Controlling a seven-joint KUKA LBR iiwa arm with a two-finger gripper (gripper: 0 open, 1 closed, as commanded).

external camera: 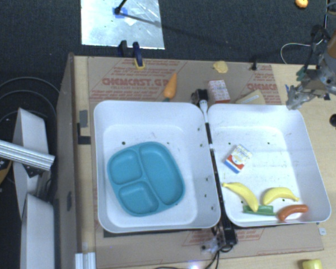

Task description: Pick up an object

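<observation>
My gripper [298, 96] hangs over the far right corner of the right bin [308, 150], just outside its rim, apart from every object. In that bin lie a small white, red and blue packet [237, 157], two bananas [241, 193] [280, 194], a green piece [259, 209] and a reddish sausage [292, 210], all toward the near side. The left bin [109, 128] holds a blue divided plate [147, 178].
On the cardboard behind the bins lie a carrot [170, 86], a small box [219, 90] and a yellow scrap [220, 67]. An orange ball [302, 2] sits on the dark floor far right. A cable loops beside the arm [333, 60].
</observation>
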